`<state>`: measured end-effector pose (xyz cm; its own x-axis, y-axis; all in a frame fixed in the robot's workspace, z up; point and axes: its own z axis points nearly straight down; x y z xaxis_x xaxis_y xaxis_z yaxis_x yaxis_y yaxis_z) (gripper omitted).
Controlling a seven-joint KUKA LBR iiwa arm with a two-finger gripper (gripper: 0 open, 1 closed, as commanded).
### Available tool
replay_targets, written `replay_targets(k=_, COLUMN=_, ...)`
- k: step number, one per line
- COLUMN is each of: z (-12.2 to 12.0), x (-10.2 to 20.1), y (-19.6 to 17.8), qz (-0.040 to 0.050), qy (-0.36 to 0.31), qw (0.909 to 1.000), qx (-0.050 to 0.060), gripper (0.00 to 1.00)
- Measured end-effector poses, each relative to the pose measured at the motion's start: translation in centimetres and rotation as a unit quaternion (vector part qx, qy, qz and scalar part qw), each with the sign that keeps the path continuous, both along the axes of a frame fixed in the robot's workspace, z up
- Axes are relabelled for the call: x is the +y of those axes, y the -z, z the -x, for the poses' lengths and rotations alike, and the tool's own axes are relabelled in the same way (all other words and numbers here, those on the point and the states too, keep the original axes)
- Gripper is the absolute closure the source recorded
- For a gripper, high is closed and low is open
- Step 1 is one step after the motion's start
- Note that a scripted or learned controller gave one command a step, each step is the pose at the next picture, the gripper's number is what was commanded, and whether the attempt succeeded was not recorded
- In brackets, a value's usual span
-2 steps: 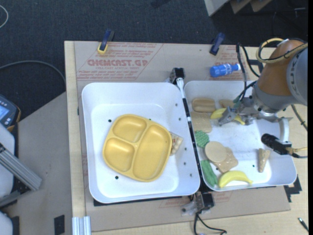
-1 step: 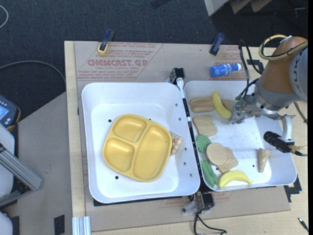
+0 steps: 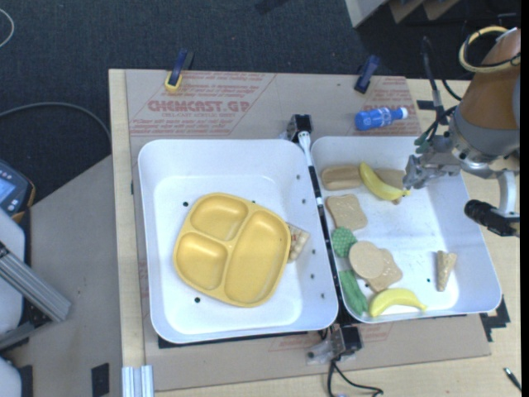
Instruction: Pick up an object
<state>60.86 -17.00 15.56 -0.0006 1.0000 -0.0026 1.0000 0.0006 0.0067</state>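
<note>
Camera view: gripper (image 3: 411, 179) at banana (image 3: 379, 184) tip, grip state unclear (can't tell). Banana looks light, slick plastic; grab mid-curve.

Two shallow white plastic bins, the left bin (image 3: 157, 222) and the right bin (image 3: 463, 246), look smooth with a soft sheen. In the left one lies a yellow divided plastic tray (image 3: 231, 251), smooth and slightly glossy. The bins rest on a tan cardboard sheet (image 3: 207, 106), matt, printed with red lettering. The yellow toy bananas (image 3: 378, 182) look like shiny plastic. The arm's grey wrist (image 3: 483, 143) looks like smooth painted metal, and its orange band (image 3: 489, 98) is glossy. Dark, rough carpet (image 3: 83, 23) covers the floor.
</note>
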Motion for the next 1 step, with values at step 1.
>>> replay_targets(k=1, z=-0.23, x=0.89, y=-4.77, qz=-0.0005, qy=0.000, qw=1.0000, qx=0.001, gripper=1.00)
